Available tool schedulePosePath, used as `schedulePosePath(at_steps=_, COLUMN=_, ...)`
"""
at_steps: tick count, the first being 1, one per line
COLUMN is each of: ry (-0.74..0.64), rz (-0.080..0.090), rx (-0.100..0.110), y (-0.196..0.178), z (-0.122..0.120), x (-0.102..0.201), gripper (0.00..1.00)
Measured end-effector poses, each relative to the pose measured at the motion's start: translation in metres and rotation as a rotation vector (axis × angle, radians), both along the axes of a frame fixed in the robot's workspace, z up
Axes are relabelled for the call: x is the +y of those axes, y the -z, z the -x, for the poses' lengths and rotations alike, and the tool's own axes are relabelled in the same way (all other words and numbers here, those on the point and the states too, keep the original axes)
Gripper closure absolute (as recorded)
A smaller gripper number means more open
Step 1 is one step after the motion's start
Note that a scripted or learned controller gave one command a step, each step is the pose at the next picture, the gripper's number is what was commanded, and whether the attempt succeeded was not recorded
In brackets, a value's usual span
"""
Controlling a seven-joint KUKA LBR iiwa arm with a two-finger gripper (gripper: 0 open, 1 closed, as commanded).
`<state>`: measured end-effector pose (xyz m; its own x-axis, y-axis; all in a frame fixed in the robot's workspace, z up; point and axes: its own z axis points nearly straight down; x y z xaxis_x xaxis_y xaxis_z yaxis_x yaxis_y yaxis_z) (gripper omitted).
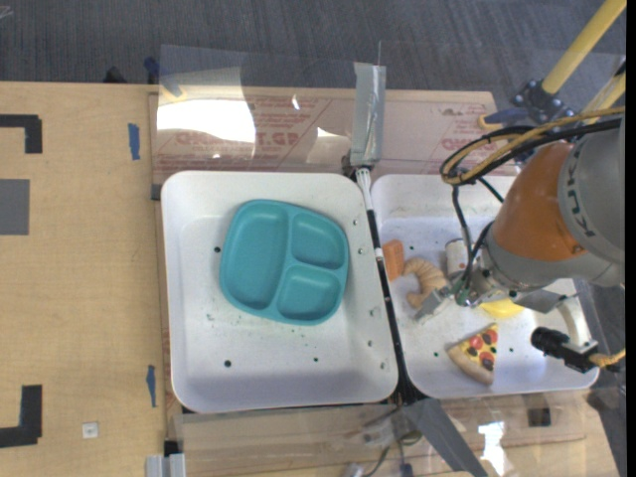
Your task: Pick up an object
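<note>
A robotics lab: taped plywood bench (70, 266), two white bins (189, 366), cabled arm (556, 207) (grey office carpet behind).

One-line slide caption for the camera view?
Gripper low in right bin beside croissant and pizza slice; teal divided plate in left bin.

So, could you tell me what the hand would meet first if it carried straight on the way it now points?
The hand points down and leftward in the right bin. The croissant-like toy lies right at its tip, so that would probably be met first, though depth is hard to judge from above.
</note>
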<state>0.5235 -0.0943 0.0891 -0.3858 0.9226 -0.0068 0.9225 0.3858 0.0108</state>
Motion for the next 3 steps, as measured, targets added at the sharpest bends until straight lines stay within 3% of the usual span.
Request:
schedulePosePath(at_steps=1, ry=0.416, rz=-0.006, rx=0.0, y=0.0, z=0.013, x=-0.015, gripper=0.0)
schedulePosePath(at_steps=2, ry=0.797, rz=-0.008, rx=0.004, y=0.001, z=-0.03, x=-0.02, gripper=0.0)
schedulePosePath(at_steps=3, ry=1.146, rz=-0.009, rx=0.008, y=0.003, z=-0.091, x=-0.057, gripper=0.0)
